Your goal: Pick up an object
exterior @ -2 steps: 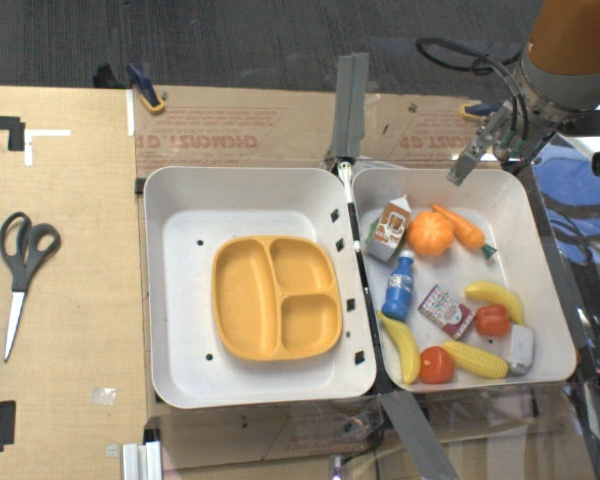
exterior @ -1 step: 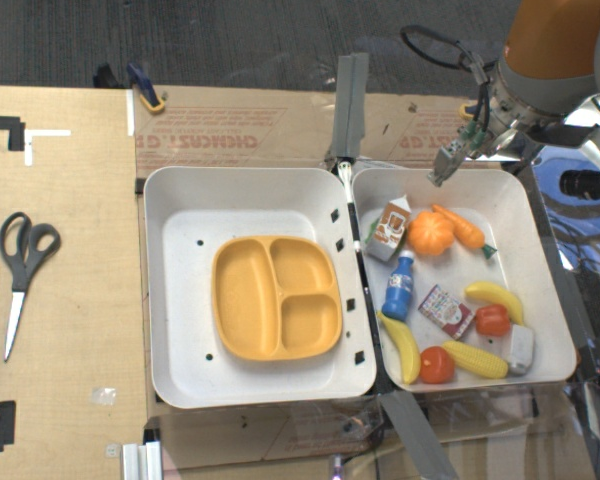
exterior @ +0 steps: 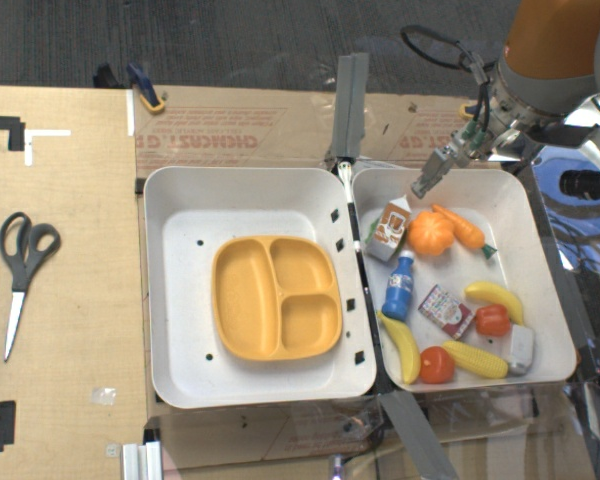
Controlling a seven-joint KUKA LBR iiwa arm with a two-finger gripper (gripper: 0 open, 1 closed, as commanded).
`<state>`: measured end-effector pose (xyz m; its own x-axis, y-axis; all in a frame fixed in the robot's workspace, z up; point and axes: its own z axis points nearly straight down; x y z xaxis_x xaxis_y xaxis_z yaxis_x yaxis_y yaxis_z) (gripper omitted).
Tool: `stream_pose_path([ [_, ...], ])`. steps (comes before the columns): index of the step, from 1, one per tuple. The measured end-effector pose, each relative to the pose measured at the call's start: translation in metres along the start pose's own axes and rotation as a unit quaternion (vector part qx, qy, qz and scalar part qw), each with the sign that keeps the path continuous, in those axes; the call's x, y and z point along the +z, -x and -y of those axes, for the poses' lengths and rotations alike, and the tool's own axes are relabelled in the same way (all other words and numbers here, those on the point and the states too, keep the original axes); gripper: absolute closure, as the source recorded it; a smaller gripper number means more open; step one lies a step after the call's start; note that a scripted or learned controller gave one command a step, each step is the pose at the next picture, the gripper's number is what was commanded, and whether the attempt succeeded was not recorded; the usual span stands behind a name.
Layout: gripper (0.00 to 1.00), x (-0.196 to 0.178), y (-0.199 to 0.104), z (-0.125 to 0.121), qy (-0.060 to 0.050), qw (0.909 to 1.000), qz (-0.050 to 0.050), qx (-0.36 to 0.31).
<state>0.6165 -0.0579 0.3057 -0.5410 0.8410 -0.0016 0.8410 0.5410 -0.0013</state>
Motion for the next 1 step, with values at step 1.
stream_pose_path([
  [1,0.0,0.0856,0.0447,0.0784,0.0,0.9997,0.0,0.026],
])
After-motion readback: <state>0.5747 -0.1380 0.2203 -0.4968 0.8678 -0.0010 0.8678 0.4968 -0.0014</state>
